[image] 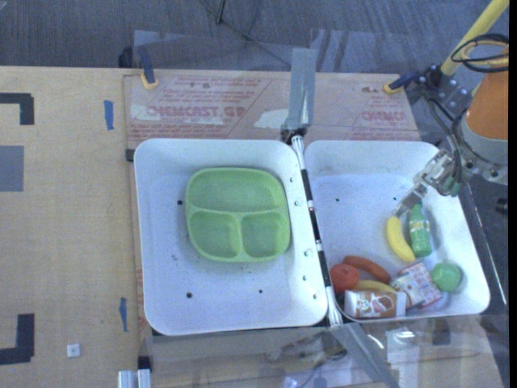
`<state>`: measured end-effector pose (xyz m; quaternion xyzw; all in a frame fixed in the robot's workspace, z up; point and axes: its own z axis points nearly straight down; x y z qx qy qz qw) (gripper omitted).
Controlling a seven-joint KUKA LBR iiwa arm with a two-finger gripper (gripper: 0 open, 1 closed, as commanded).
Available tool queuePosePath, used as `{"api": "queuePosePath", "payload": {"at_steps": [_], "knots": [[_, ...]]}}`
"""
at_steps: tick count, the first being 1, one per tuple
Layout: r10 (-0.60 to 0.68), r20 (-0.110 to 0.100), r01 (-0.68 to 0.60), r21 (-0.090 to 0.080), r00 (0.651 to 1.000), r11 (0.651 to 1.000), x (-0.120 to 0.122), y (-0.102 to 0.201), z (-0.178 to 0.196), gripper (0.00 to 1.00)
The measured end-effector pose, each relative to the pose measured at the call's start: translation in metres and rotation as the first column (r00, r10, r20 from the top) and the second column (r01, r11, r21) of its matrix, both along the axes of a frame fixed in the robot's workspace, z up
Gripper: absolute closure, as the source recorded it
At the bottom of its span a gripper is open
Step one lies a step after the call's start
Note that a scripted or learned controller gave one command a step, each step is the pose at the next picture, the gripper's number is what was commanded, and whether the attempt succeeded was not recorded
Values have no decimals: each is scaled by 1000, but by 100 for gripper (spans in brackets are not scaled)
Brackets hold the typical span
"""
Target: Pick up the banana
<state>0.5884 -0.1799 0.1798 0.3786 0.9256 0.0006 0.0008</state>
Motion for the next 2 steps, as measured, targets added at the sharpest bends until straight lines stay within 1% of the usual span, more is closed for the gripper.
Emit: {"api": "queuePosePath", "payload": {"at_steps": [1,2], "knots": [[212,41,-211,-20,976,977,-68,24,-79,0],[-9,10,9,-2,1000,1000,-26,17,-92,0]]}}
